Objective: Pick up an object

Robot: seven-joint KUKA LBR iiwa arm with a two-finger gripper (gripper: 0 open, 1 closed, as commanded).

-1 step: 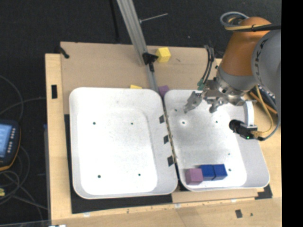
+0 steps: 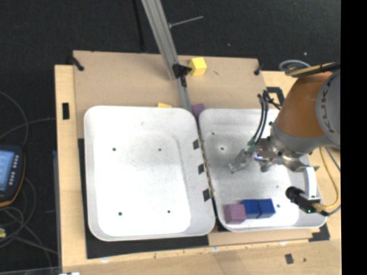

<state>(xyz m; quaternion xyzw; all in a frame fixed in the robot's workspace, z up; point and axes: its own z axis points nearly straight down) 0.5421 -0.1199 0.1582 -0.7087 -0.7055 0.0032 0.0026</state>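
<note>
Nothing is lifted yet: the jaws (image 2: pixel 239 164) hang over the right bin (image 2: pixel 229 125), whether apart I cannot tell, with the blue block (image 2: pixel 258 207) and purple block (image 2: pixel 234 212) lying below them, untouched.

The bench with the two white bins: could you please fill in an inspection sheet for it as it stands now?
Surface: tan bench bearing a left bin and a right bin, side by side.
Job's things: purple block and blue block, touching, at the right bin's near edge.
Clutter: yellow block on the bench behind the bins; small purple piece and a yellow scrap at the bins' far rims.
Grippers: tool over the right bin, away from the blocks, nothing between its fingers.
Cables: dark leads along the arm; floor cables at left.
Surroundings: metal rail, handheld screen.
</note>
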